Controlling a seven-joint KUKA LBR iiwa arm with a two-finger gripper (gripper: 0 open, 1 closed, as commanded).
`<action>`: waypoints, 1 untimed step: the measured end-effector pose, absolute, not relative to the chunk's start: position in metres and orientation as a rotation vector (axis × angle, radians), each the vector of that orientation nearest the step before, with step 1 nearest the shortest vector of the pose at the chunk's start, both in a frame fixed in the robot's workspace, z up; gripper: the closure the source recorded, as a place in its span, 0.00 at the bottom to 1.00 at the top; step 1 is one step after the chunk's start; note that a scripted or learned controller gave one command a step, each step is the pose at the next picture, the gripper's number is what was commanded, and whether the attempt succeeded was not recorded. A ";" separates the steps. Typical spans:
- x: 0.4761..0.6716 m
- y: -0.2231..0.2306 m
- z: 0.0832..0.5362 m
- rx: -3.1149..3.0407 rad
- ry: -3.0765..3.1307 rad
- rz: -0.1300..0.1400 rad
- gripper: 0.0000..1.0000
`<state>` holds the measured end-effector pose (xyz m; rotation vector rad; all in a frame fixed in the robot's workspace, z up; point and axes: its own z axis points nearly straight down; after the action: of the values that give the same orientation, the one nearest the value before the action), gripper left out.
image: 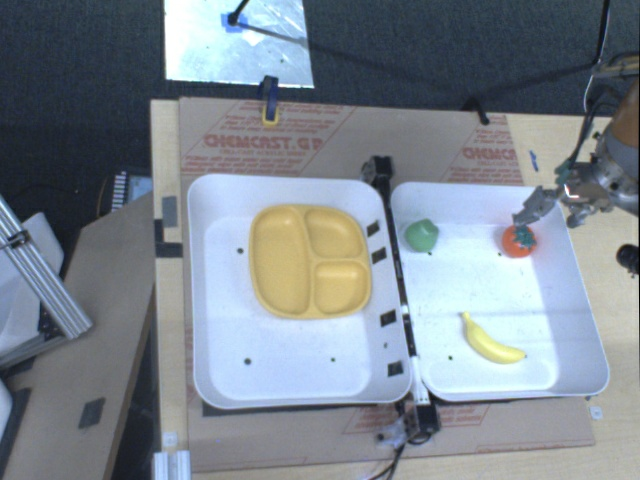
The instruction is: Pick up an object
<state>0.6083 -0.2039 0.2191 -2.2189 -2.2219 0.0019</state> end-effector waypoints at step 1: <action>0.600 -0.205 0.160 -2.219 -2.221 0.002 0.00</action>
<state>0.6003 -0.2055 0.1602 -2.2189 -2.2210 0.0023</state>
